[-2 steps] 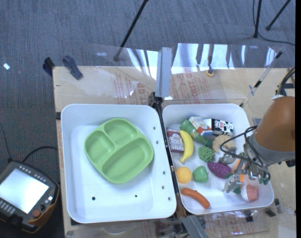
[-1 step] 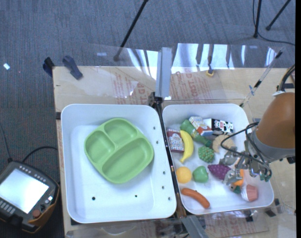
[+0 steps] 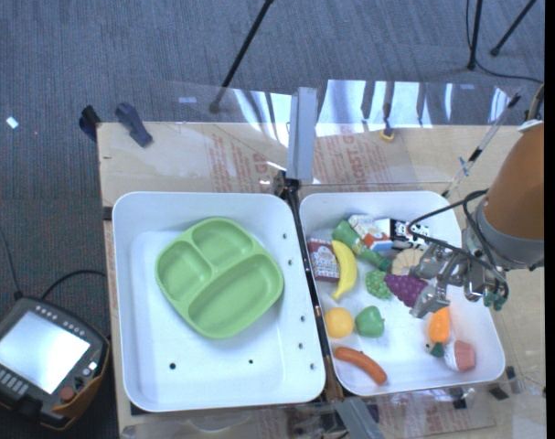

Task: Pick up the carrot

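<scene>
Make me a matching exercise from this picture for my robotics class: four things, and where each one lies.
Things:
1. green divided plate
2. banana
3. carrot
4. hot dog

Places:
A. right bin, near front edge
B. left bin
C. right bin, just below the gripper
D. right bin, beside the small red carton

Pairs: 1-B, 2-D, 3-C, 4-A

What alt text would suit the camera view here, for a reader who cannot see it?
The gripper hangs just above a small carrot in the right bin, among toy foods including a banana, purple grapes and a sausage. The left bin holds a green divided plate.
</scene>
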`<action>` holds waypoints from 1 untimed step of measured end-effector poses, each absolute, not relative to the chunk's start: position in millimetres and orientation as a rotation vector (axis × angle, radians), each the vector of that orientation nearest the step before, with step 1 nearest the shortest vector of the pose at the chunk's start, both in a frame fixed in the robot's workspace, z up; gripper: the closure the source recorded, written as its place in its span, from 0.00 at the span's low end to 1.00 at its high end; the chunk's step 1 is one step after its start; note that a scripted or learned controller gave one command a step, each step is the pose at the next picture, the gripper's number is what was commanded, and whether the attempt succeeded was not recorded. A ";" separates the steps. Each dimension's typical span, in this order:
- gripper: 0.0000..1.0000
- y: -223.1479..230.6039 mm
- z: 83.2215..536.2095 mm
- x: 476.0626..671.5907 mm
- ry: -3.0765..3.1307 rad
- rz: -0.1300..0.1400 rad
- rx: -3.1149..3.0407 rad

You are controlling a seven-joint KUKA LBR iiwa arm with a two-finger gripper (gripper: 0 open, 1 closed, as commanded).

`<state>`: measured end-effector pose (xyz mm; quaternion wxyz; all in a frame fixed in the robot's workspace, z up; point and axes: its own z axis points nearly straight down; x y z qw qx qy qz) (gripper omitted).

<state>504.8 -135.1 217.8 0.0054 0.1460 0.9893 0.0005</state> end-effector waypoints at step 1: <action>1.00 -136.1 86.7 475.9 3.132 0.002 0.264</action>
